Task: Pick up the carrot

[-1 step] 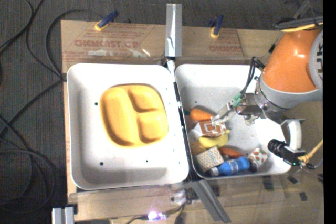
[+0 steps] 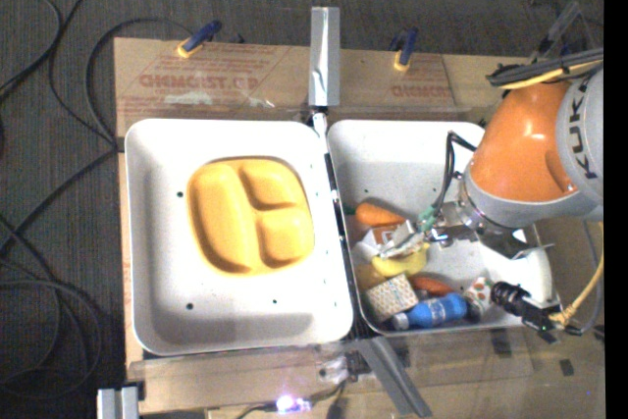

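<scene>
1. The carrot (image 2: 378,213) lies in the right bin (image 2: 412,147), near its left wall.
2. The gripper (image 2: 410,235) hovers just beside it, over a yellow item (image 2: 400,262); its grip state cannot be told.
3. A yellow tray (image 2: 252,215) sits in the left bin (image 2: 157,211).

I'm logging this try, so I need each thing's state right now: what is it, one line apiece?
carrot: lying in the right bin, not gripped
gripper: low over the pile beside the carrot
yellow tray: flat in the left bin, compartments bare
blue bottle: on its side at the right bin's front wall
right bin: holds a heap of items
left bin: holds the yellow tray
</scene>
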